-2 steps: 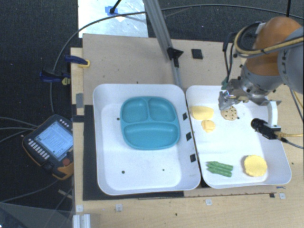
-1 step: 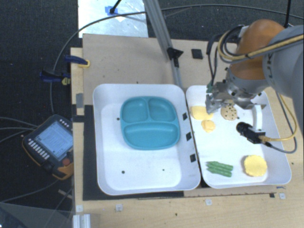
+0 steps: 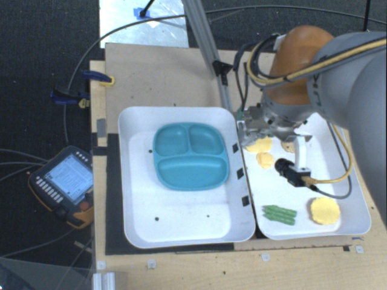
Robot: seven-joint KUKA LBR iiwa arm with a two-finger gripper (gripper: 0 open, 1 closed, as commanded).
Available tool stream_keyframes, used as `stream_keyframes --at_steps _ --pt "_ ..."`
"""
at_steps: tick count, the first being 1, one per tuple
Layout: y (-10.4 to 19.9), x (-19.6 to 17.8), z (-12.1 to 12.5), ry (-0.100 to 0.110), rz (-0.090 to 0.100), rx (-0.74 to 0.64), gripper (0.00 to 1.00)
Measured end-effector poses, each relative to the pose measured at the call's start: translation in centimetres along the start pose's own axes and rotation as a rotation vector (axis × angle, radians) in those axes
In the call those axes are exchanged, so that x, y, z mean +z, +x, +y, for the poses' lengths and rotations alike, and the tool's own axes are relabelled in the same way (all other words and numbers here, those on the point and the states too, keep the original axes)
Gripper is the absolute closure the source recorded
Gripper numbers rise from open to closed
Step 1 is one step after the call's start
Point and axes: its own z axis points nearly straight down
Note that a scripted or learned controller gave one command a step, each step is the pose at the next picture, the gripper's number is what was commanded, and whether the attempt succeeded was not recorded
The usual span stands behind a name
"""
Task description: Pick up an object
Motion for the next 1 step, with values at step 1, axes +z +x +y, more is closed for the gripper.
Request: stream_keyframes --at_steps 1 --pt "4.97 -1.47 -0.54 -0.002 0.0 0.001 1.0"
